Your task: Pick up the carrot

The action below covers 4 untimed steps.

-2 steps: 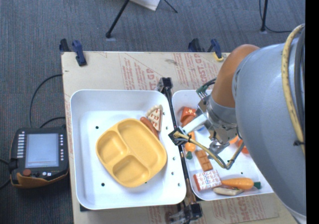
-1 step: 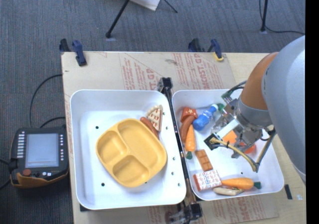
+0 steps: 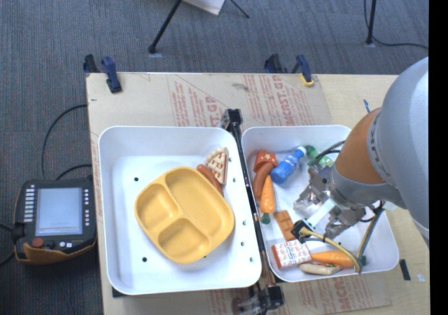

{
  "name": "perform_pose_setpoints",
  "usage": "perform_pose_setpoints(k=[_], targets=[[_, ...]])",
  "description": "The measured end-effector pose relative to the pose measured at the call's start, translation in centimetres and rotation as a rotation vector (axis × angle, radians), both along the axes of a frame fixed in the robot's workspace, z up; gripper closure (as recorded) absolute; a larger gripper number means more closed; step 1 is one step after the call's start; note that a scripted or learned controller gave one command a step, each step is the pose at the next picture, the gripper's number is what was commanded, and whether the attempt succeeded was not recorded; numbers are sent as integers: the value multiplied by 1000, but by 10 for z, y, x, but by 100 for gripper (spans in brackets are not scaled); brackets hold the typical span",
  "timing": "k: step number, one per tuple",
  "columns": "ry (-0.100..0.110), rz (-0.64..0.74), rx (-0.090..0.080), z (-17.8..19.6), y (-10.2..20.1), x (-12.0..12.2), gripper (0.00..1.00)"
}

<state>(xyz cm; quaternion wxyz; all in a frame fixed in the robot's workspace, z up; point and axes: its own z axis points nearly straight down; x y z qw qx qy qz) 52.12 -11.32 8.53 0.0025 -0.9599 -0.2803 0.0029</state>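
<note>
An orange carrot (image 3: 267,196) with a small green end lies in the right bin (image 3: 389,259), close to that bin's left wall and pointing toward the front. My gripper (image 3: 318,212) hangs low over the middle of the same bin, to the right of the carrot and apart from it. A second orange, carrot-like piece (image 3: 333,259) rests near the bin's front, below the gripper. The grey and orange wrist (image 3: 364,159) covers the right part of the bin.
Around the carrot lie a blue bottle (image 3: 287,165), a red vegetable (image 3: 264,159), a brown sausage (image 3: 259,178), an orange block (image 3: 284,223) and a red-and-white packet (image 3: 290,254). The left bin (image 3: 115,236) holds a yellow divided plate (image 3: 183,215) and a pizza slice (image 3: 219,162).
</note>
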Motion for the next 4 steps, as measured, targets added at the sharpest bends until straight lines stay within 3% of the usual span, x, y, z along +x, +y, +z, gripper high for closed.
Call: perform_pose_setpoints(k=[1,2,3,4], targets=[[0,-250,-2,0,30,29,0],[1,-365,-2,0,27,-10,0],[8,-360,0,8,28,-10,100],[8,-360,0,8,28,-10,0]])
